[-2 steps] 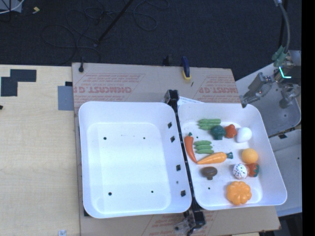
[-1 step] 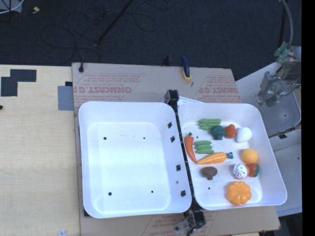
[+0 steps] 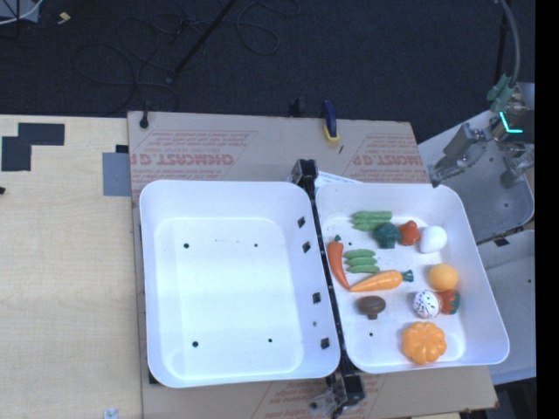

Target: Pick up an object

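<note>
Nearest you, at the lower edge of the right bin, sits the orange pumpkin. Above it you find the white patterned ball touching a small red piece, with the brown mushroom to its left. Note the orange carrot lying roughly left to right, leafy end to the right, and a second, redder carrot running along the divider, its long axis top to bottom. Two green pods lie between them. Further back you see a green bean cluster, a dark green broccoli, a red tomato, a white egg and an orange fruit. The left bin stands beside it on the counter.

Observe the hand at the upper right, outside the bin and above its back right corner. Whether it is apart or together you cannot tell; nothing shows between its fingers.

The relation to weigh: every candidate lies down and to the left of the hand. The egg and tomato are nearest and probably the shortest reach. The orange carrot lies across that approach, so a grasp there would likely close across its narrow width.
</note>
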Tool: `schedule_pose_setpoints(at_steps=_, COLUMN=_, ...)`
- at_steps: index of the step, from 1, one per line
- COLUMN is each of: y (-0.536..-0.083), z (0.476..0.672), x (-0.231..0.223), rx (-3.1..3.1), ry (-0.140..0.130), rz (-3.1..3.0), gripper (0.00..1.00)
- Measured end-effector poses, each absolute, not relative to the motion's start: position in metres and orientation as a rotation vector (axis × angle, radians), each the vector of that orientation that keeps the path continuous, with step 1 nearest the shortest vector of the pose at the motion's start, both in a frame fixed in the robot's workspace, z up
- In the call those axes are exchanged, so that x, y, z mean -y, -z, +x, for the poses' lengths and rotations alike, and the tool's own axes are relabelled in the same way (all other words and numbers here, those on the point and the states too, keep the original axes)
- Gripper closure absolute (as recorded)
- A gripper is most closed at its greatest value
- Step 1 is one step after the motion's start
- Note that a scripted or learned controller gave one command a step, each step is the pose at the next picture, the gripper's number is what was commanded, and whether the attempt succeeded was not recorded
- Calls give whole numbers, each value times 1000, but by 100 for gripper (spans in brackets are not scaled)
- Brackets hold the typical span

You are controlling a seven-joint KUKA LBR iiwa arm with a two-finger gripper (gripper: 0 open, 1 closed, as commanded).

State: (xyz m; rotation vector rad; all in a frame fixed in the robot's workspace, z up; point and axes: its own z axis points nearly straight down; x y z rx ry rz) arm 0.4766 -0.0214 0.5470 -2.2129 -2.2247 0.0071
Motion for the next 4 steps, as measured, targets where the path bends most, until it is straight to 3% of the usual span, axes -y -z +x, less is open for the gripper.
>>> schedule_pose_setpoints(at_steps=1, y=-557, z=477, x=20, rx=2229, ry=-10, rz=-2207, gripper=100)
schedule_pose_setpoints(at_steps=2, y=-556, z=477, x=21, rx=2228, ry=-11, rz=-2206, gripper=0)
schedule_pose_setpoints(at_steps=3, y=-566, z=478, x=20, rx=2232, ry=-13, rz=-2201, gripper=100)
schedule_pose_setpoints(at_steps=4, y=-566, z=478, x=20, rx=2231, ry=-14, rz=-2200, gripper=0)
